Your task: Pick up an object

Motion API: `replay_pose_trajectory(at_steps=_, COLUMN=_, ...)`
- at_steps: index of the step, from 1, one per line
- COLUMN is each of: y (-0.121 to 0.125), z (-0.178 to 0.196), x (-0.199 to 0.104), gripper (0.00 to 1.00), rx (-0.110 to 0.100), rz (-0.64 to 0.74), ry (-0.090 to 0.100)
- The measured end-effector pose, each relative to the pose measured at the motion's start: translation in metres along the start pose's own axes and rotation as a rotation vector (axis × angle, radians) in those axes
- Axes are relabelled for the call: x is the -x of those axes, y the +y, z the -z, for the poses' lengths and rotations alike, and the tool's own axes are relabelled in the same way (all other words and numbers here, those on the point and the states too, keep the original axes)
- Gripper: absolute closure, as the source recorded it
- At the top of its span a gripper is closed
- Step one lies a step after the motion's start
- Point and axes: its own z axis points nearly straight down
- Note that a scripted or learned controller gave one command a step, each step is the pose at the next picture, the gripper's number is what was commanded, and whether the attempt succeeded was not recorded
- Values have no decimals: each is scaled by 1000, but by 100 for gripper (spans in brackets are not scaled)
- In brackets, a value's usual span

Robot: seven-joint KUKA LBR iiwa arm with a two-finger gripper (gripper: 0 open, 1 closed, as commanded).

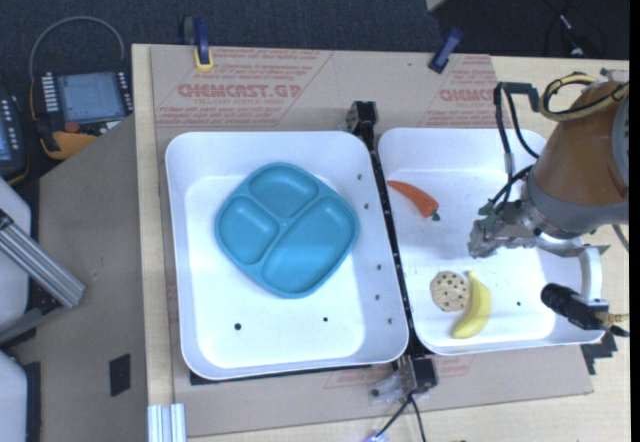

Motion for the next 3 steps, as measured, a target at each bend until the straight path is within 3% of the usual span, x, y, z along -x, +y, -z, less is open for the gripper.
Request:
replay_pose_trajectory(at_steps=2, y=-5, z=111, x=7, gripper=100, rx=6, rz=2, ry=-2)
replay_pose_trajectory(at_steps=3, y=21, z=99, x=-37, gripper=100, rx=1, rz=7, ry=1)
